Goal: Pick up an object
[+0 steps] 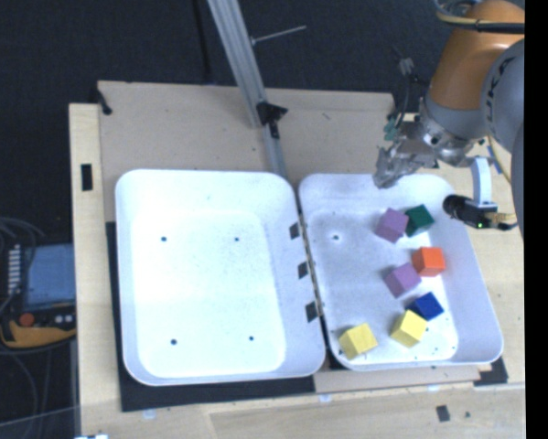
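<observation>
The right bin [342, 273] holds several small blocks: a purple one [392, 223] beside a dark green one [420, 218], an orange one [429, 261], a second purple one [402, 278], a blue one [426, 305], and two yellow ones [408, 327] [358, 340]. My gripper [389, 173] hangs over the bin's far edge, up and left of the purple and green blocks, touching none of them. Nothing shows between its fingers.
The left bin [205, 273] lies beside the right one, with black clips [303, 268] along the shared rim. A slanted metal rail [241, 58] rises behind the bins. A black fitting [466, 210] sits at the right bin's far right rim.
</observation>
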`<state>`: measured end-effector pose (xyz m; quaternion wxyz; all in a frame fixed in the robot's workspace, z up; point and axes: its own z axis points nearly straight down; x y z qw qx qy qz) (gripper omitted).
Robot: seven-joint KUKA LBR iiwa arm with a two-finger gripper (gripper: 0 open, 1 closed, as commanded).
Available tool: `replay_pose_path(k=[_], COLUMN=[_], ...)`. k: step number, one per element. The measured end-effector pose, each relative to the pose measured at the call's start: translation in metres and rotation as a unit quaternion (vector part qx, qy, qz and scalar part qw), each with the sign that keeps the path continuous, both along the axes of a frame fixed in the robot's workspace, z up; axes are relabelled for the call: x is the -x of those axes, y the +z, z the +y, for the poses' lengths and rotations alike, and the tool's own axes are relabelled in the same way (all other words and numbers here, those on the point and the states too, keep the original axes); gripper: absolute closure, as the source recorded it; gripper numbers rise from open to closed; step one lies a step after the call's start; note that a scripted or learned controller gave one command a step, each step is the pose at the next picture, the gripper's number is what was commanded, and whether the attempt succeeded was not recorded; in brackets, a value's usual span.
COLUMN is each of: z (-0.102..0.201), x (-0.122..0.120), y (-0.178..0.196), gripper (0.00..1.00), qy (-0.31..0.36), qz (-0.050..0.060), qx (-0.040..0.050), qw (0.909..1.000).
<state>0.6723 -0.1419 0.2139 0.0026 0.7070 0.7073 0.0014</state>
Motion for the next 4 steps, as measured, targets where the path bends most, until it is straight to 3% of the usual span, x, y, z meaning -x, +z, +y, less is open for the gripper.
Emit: replay_pose_path(k=[2, 4], z=[0.101, 0.194], x=[0.036, 0.086], y=[0.025, 0.020], gripper=[1.00, 1.00], qy=[0.003, 0.004], qz=[0.003, 0.003], qx=[-0.0016, -0.0017], qw=[1.0000, 1.0000])
